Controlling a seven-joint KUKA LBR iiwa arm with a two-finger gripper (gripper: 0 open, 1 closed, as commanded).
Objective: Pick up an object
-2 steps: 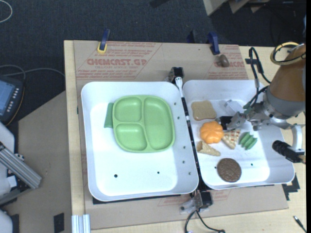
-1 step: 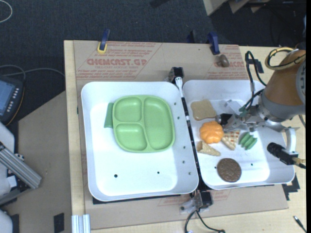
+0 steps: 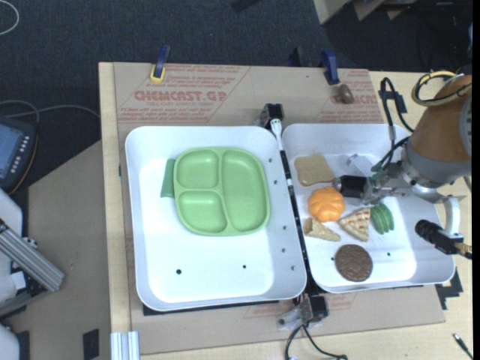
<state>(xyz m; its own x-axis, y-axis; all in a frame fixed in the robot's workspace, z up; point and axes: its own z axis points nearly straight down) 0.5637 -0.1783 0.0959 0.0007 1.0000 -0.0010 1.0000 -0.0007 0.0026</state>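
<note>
Above the right bin point(image 3: 420, 272), the end effector point(image 3: 373, 193), grip state impossible to tell, hangs beside a small orange pumpkin point(image 3: 327, 204), likely light, stiff, smooth, best pinched across its round middle.

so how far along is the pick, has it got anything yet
Done: the arm has reached into the right bin, with the gripper low among the food items, between the orange piece and the green piece. In hand: nothing visibly held; the grip itself is hidden. Left: grasp and lift. The brown disc and toast slice lie untouched.
</note>
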